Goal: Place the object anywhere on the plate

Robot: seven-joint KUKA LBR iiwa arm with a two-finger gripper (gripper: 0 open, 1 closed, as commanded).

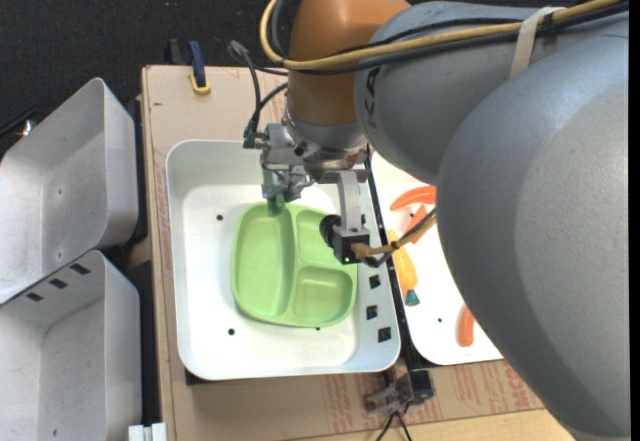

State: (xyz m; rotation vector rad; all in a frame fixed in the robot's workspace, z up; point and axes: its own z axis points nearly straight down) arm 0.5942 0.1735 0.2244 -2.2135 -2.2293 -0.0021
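A light green divided plate (290,269) lies in the left white bin (200,329). My gripper (280,191) hangs over the plate's far rim, close to or touching it. A small green bit shows at its tip, and I cannot tell whether it is an object or part of the plate. A black part of the wrist (338,234) sits over the plate's right side. The arm hides much of the right bin.
In the right bin (440,344), beside the arm, lie an orange carrot-like piece (414,197), a yellow-orange piece (405,271), a small teal piece (412,299) and a small orange piece (465,327). Two spare white bins (60,189) stand off the bench at left.
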